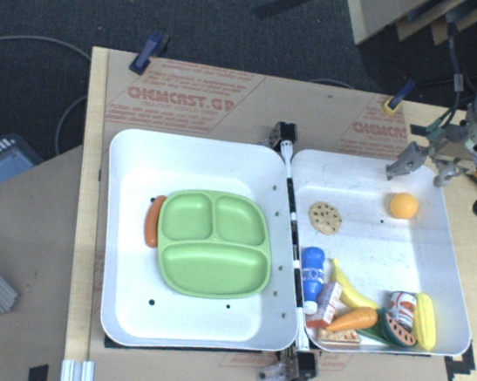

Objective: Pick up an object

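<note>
The right bin [441, 249] holds an orange ball [404, 206], a chocolate-chip cookie [325, 217], a blue bottle [311, 275], a banana [351, 288], a carrot [352, 318], a watermelon slice [399, 310] and a corn cob [425, 322]. My gripper [423, 169] hovers over the bin's far right corner, just beyond the orange ball. It is open, its two fingers spread wide with nothing between them.
The left bin [137, 162] carries a green divided plate [213, 243] with a red sausage [153, 220] lying against its left side. Blue clamps [148, 52] hold the cardboard base at the back. Most toys crowd the right bin's near corner.
</note>
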Controlling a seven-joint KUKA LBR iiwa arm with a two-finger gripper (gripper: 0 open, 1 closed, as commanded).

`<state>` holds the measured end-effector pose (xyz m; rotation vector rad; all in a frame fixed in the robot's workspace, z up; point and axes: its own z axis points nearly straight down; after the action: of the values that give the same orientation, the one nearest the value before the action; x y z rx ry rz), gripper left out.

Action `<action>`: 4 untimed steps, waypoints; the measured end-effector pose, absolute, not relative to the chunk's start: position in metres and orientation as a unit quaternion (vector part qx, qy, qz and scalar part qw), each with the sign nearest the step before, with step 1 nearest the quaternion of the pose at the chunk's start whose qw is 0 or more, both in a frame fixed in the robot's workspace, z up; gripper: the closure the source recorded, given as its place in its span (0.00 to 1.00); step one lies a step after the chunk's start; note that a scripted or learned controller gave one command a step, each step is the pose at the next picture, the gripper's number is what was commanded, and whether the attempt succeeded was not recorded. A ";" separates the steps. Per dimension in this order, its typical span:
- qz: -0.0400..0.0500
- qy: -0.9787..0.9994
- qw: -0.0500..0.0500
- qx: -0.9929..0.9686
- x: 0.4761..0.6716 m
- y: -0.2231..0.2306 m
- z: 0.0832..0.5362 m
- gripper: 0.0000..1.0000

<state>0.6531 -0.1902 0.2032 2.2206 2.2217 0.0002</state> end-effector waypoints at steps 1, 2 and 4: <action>-0.001 0.707 -0.001 0.707 0.647 -0.216 0.161 0.00; 0.002 0.709 -0.005 0.706 0.656 -0.218 0.087 0.00; -0.001 0.707 -0.002 0.707 0.638 -0.163 0.084 1.00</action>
<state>0.6377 -0.1630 0.0839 2.2239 2.2251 -0.0025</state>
